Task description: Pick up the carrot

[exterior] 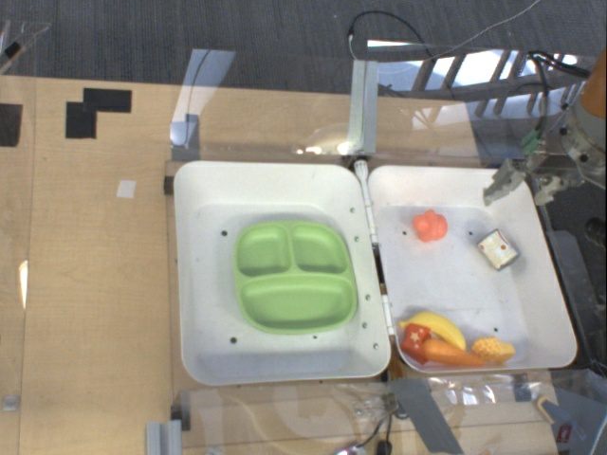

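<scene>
Right bin (531,254) holds the carrot (453,354), half-hidden by banana (438,327); end effector (520,180) grip unclear.

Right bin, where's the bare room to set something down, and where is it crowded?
In the right bin, bare floor runs down the middle, between the pink toy and small white box above and the front pile below. Crowded: the front edge, where banana, carrot and corn-like piece bunch together.
</scene>
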`<control>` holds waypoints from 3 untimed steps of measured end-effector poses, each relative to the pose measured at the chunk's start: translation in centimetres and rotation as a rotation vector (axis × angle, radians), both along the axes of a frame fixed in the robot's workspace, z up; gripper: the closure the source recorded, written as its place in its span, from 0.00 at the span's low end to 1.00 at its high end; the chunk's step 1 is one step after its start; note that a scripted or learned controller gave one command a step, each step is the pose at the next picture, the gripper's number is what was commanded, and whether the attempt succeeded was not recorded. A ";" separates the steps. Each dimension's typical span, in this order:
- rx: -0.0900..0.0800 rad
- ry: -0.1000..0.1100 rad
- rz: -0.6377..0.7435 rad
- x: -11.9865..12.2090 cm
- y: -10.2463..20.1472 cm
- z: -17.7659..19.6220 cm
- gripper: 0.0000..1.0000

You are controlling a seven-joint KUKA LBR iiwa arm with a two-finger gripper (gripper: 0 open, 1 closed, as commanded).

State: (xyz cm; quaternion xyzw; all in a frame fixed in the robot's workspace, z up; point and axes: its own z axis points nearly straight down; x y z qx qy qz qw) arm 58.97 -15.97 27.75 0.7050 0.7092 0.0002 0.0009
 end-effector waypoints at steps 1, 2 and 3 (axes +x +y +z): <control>0.000 -0.003 -0.240 -7.5 0.2 5.9 0.00; -0.001 -0.002 -0.146 -8.4 -2.3 7.3 0.00; 0.000 -0.002 -0.331 -10.1 -3.6 2.0 0.00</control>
